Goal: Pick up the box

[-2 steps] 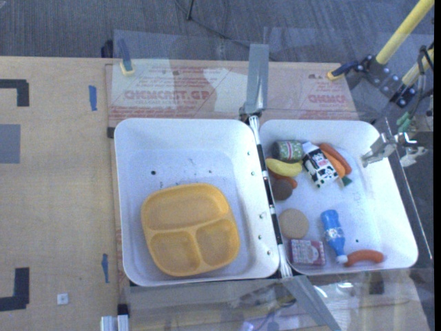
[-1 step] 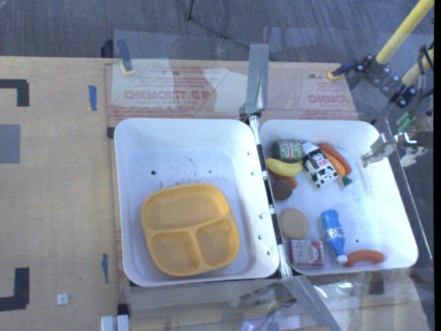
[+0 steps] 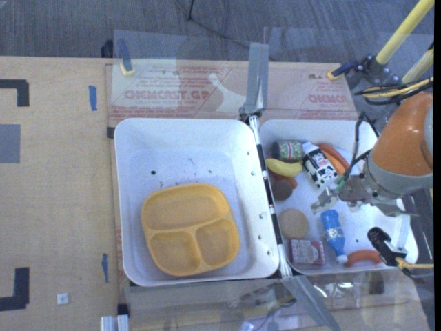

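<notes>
The gripper (image 3: 331, 197) hangs over the right-hand white bin (image 3: 310, 123), at the end of the grey arm with its orange band (image 3: 408, 140), which comes in from the right. It sits between a black-and-white carton (image 3: 317, 165) on the far side and a blue bottle (image 3: 333, 232) on the near side, close to the top of the bottle. From this slanted view one cannot tell whether the gripper is spread wide or closed, and nothing can be seen held in it.

The box (image 3: 308, 252), small and pinkish-red, lies flat in the near part of the right bin, close to its front wall and to the divider between the bins. It is just left of the bottle's lower end and just in front of a round tan item (image 3: 294, 222). It lies apart from the gripper.

Elsewhere in that bin are a green can (image 3: 291, 149), a banana (image 3: 284, 166) just in front of the can, an orange carrot-like piece (image 3: 335, 157) beside the carton, and a red-orange sausage (image 3: 363, 257) near the front right.

The left bin (image 3: 186, 154) holds a yellow divided plate (image 3: 191, 227). Both bins rest on a pale wooden surface (image 3: 55, 185).
</notes>
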